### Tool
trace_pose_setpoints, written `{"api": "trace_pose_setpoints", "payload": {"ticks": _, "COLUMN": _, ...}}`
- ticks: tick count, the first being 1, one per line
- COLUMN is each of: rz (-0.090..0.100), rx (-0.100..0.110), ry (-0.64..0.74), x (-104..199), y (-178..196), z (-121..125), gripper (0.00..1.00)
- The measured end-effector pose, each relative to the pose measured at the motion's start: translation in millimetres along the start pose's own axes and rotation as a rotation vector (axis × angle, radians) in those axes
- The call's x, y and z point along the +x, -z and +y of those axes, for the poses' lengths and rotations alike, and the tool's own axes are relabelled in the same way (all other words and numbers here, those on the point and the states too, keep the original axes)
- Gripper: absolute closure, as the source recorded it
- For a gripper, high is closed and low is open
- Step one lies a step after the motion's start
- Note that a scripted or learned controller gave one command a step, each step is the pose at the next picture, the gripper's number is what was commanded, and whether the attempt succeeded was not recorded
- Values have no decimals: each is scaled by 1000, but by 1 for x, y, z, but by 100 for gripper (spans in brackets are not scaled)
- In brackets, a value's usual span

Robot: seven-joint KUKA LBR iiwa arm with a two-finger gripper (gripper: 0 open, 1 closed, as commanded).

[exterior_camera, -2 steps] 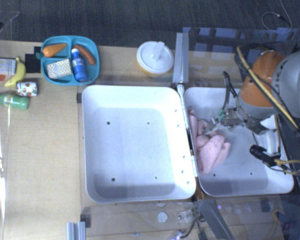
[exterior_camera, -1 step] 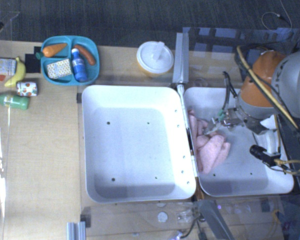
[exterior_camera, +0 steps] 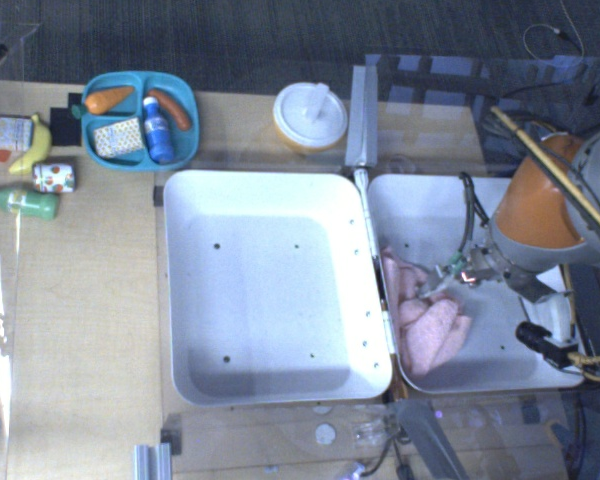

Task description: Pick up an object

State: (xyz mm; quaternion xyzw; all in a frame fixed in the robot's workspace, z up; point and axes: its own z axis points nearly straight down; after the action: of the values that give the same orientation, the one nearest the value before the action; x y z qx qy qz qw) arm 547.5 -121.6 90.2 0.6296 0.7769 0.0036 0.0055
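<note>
A pink soft object (exterior_camera: 427,320), lumpy and pale, lies in the right bin (exterior_camera: 500,363) against its left wall. My gripper (exterior_camera: 448,273) hangs low over the upper part of that pink object, reaching in from the right under the grey arm with its orange band (exterior_camera: 535,208). The fingertips sit at or just above the pink surface; whether they touch it is unclear. The arm's body hides the bin's right side.
The left bin (exterior_camera: 270,288) is beside it, divided by a metal rail (exterior_camera: 372,258). Behind stand a white lidded cup (exterior_camera: 310,115) and a blue tray (exterior_camera: 140,118) of toy food. Small toys (exterior_camera: 30,173) lie at the far left. Cables run along the right.
</note>
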Motion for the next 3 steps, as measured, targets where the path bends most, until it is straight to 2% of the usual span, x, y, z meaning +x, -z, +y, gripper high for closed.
{"api": "trace_pose_setpoints", "payload": {"ticks": 1, "rz": -3, "rx": -7, "ry": 88, "x": 25, "y": 1, "z": -44, "gripper": 0}}
{"api": "trace_pose_setpoints", "payload": {"ticks": 2, "rz": 3, "rx": 8, "ry": 48, "x": 15, "y": 5, "z": 35, "gripper": 0}}
{"api": "trace_pose_setpoints", "payload": {"ticks": 3, "rz": -2, "rx": -5, "ry": 191, "x": 29, "y": 1, "z": -28, "gripper": 0}}
